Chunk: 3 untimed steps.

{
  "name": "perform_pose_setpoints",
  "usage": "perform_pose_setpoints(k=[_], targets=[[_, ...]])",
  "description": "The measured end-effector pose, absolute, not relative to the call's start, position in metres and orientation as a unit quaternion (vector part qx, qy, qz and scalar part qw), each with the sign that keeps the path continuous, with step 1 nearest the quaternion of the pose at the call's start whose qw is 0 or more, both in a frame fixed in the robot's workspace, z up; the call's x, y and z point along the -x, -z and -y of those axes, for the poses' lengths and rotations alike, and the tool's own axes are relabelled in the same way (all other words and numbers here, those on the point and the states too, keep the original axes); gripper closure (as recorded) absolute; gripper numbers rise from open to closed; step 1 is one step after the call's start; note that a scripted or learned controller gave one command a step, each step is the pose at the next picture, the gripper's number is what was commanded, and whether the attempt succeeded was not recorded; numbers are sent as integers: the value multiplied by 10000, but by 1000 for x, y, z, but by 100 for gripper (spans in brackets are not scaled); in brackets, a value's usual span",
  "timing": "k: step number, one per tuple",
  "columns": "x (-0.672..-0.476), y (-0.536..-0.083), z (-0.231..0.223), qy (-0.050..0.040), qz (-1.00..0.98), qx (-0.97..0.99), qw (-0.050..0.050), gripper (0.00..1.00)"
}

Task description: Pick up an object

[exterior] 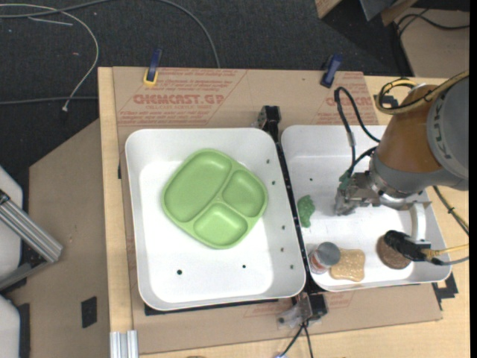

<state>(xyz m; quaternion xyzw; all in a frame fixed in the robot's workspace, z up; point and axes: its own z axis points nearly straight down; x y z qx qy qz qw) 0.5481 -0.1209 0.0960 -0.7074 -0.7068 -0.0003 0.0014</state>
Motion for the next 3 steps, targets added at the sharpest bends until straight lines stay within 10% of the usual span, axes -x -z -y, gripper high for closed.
perform_pose_setpoints(k=[3], targets=[[-556,-202,76,14,7092,7050,1,100]])
